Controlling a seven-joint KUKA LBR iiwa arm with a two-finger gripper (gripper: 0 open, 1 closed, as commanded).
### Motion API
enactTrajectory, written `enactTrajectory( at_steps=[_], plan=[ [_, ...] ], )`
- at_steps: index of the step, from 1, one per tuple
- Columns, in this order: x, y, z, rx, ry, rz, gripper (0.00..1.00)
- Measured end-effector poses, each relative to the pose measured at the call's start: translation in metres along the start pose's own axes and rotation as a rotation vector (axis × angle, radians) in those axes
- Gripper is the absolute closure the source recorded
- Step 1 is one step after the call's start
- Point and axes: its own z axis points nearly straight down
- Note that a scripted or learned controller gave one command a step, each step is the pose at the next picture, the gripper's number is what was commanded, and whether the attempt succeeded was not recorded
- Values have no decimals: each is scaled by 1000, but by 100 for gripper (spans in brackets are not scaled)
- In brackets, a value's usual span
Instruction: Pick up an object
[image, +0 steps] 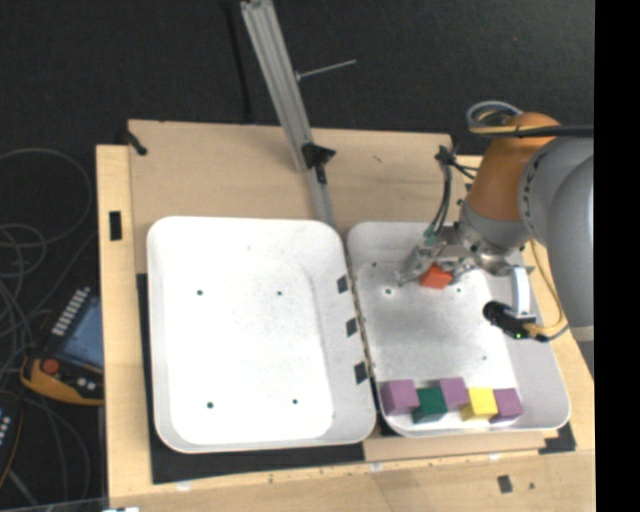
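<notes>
Reaching in from the right: the arm (520, 190), grey with an orange band above the wrist, over the right bin.
Gripper (432, 268): low over the upper middle of the right bin (420, 330), its fingers pointing down and to the left.
Jaws: partly closed around an orange-red block (436, 277), which sits between the fingers; whether the block is lifted clear of the bin floor or resting on it cannot be told.
Orange-red block, position: upper part of the right bin, well apart from the other blocks.
Row along the bin's lower edge: purple block (400, 394), green block (431, 403), a second purple block (455, 391), yellow block (483, 402), a third purple block (508, 402), all close together, several touching.
Left bin (245, 330): white, just beside the right bin, the two rims meeting at the centre.
Bench (230, 170): pale wood under both bins, with a metal pole (290, 100) slanting up from its rear.
Floor at left: cables and a handheld pendant (70, 345).
</notes>
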Motion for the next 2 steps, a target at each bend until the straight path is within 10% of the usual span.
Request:
enactTrajectory(
  at_steps=[1, 2],
  plan=[
    [-2, 1, -12, -2, 1, 2, 100],
    [58, 26, -4, 39, -4, -2, 100]
  ],
)
